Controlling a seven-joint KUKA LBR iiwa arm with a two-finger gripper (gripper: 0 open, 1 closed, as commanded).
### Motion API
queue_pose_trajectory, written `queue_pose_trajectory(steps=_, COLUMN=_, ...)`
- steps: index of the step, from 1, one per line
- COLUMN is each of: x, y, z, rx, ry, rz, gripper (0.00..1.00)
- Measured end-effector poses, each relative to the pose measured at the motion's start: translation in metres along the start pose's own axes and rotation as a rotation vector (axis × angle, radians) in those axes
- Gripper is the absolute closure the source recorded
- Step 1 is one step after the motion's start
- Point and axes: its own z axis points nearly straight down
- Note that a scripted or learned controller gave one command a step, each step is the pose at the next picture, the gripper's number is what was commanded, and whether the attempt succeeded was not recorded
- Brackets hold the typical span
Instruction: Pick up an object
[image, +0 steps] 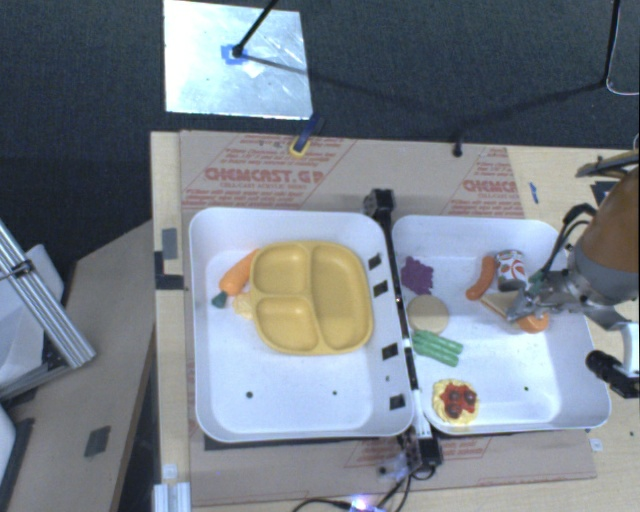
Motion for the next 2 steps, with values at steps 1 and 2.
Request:
queue_pose_trajectory(steps=1, x=0.004, y=-0.005, z=-0.057, rx=0.022, ry=0.014, rz=-0.003, gripper=1.00)
queue_pose_trajectory(steps=2, x=0.003, y=-0.002, z=-0.108, rx=0.020, ry=0.013, rz=-0.004, gripper=1.00)
